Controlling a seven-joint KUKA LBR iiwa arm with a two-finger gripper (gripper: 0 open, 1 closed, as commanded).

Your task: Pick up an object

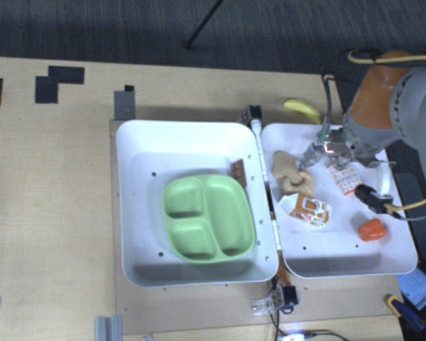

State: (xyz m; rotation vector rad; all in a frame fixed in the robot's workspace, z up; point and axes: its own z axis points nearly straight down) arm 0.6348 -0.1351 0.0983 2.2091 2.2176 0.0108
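Observation:
My gripper (317, 153) hangs over the back of the right bin (341, 261), just right of a tan, lumpy plush toy (292, 175). Nothing shows between its fingers. Near the bin's middle lies a white and orange packet (311, 211). A white and red packet (344, 179) lies under the wrist. In the bin's right part sits a small red-orange object (371, 229). The arm reaches in from the upper right, its orange band (375, 98) above the bin's back corner.
The left bin (138, 190) holds a green divided tray (209, 217), and a small brown thing (237, 169) lies by its right wall. A yellow banana (302, 109) rests on the bench behind the right bin. Black shapes sit on the bench at far left.

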